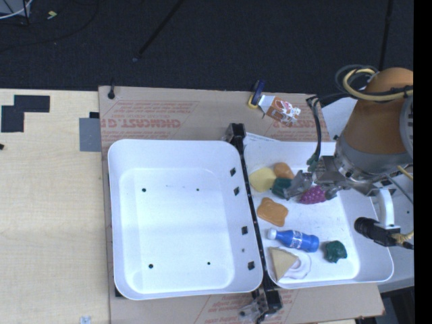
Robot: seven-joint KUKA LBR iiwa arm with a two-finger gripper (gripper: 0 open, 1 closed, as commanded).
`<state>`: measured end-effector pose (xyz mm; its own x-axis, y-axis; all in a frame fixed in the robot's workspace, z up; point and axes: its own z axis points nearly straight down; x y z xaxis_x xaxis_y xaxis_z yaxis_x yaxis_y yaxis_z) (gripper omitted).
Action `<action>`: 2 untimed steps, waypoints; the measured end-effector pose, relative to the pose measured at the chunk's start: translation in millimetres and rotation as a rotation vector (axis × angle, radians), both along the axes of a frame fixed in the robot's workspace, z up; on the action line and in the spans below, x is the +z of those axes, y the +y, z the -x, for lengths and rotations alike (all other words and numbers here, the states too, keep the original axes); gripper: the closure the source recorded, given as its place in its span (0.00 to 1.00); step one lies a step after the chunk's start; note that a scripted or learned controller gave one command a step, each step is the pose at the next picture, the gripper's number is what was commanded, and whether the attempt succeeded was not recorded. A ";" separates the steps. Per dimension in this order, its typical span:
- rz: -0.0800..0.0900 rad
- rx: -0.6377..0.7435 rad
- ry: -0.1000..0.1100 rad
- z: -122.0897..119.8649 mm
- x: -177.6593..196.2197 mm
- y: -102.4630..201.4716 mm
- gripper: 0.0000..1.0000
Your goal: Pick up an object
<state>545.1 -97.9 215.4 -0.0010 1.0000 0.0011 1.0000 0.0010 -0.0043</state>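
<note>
Two white bins: the left bin [175,221] and the right bin [378,265]. The right holds one blue bottle [295,239], grapes [312,195], six other items. Gripper [295,184] above them; grip unclear.

The left bin [128,181] lies open; toys crowd the right bin [368,265] around the pincer [291,187].

Right bin [375,270] holds bottle [294,239], sponge [272,211] behind it; left bin [128,155] beside.
</note>
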 end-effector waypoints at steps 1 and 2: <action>0.001 -0.001 -0.002 -13.7 -133.4 -7.6 0.00; 0.000 -0.003 -0.004 -14.5 -126.4 -9.0 0.00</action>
<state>559.6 -106.9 89.0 0.0023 1.0000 0.0010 1.0000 -0.0023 0.0002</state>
